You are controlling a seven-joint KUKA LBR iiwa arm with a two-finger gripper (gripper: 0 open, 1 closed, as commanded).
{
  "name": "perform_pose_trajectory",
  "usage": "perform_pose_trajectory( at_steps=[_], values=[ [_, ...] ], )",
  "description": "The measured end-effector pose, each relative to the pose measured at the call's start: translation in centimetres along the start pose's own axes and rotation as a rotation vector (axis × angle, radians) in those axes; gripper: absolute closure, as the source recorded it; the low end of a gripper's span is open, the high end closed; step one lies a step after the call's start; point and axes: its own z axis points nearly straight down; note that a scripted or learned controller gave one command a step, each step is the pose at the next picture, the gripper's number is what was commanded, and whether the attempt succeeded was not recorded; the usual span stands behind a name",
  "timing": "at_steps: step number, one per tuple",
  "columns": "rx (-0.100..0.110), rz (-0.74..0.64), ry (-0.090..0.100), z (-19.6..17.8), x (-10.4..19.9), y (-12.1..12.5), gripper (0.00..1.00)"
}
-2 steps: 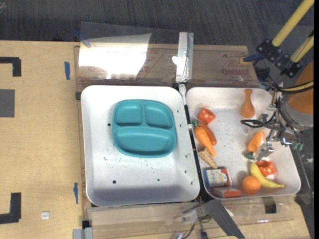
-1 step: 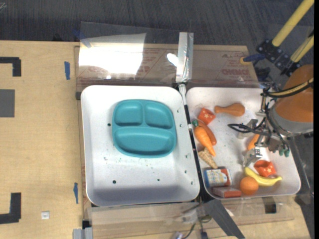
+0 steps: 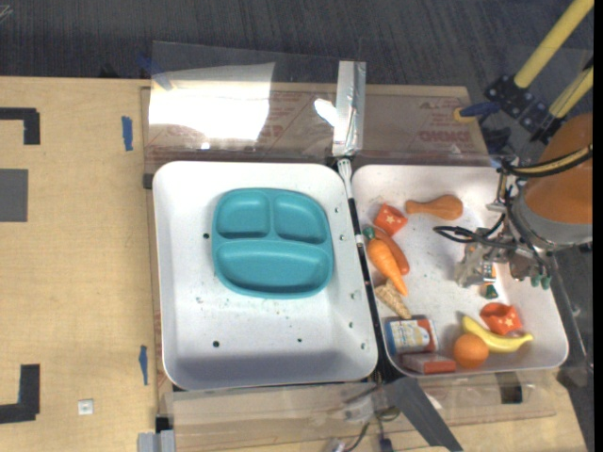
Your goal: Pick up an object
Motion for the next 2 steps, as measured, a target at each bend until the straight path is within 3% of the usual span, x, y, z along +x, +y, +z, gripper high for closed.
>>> perform_pose_trajectory(
  at_steps=[1,2],
  values=[
    [-0.001,0.134,0.016,-1.64,-9.44,-0.73,1.00],
    [-0.001,0.135,0.020,-1.58,-9.37,-0.78,0.00]
  ],
)
